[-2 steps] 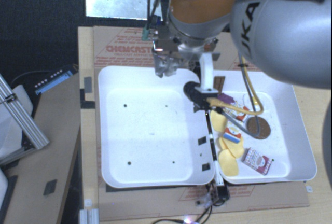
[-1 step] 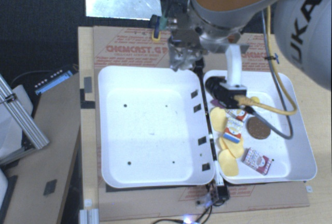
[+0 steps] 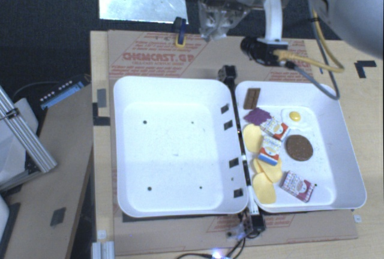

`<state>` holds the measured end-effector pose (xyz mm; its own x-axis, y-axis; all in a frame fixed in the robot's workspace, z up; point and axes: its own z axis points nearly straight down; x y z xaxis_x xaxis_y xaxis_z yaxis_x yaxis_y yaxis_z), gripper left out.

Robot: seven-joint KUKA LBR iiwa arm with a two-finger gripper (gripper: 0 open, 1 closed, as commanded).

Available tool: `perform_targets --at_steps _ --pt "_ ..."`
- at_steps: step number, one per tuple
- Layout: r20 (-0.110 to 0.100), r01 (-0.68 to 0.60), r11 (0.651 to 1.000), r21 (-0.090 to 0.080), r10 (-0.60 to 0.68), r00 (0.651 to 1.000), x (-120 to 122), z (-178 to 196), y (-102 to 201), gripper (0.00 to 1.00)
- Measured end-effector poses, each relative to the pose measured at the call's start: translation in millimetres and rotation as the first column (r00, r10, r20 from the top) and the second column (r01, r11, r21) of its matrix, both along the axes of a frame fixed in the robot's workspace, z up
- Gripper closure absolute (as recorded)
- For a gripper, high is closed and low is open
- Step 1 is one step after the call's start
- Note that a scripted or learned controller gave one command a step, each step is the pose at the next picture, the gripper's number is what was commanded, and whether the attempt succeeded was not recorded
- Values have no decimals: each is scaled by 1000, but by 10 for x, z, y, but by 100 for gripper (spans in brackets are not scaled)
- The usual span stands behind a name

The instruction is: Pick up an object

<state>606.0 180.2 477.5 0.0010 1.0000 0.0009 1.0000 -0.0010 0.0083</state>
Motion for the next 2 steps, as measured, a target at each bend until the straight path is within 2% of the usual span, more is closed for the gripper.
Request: perform_targets --at_steps 1,2 --pt "-5 -8 1000 1 8 1000 -156 188 330 100" --pt "-11 -12 1000 1 12 1000 -1246 241 561 100"
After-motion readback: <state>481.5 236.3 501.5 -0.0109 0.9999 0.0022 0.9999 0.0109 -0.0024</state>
